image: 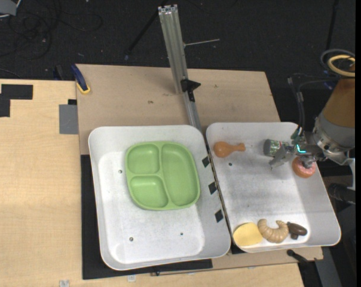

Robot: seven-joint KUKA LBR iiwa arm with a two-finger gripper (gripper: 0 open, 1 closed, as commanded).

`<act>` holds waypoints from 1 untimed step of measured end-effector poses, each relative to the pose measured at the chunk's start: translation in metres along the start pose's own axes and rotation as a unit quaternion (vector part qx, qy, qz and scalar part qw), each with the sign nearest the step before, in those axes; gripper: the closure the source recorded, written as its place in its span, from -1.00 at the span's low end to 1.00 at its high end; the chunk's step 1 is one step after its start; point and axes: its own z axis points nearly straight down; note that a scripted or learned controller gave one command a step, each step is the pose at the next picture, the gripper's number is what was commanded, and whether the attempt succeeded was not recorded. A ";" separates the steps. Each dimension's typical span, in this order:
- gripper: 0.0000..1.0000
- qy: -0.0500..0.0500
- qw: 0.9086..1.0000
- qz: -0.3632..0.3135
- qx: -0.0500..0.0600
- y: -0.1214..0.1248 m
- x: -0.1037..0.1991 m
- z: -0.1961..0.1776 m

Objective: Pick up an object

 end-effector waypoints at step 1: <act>-1.00 0.000 1.000 0.000 -0.001 0.001 0.000 -0.001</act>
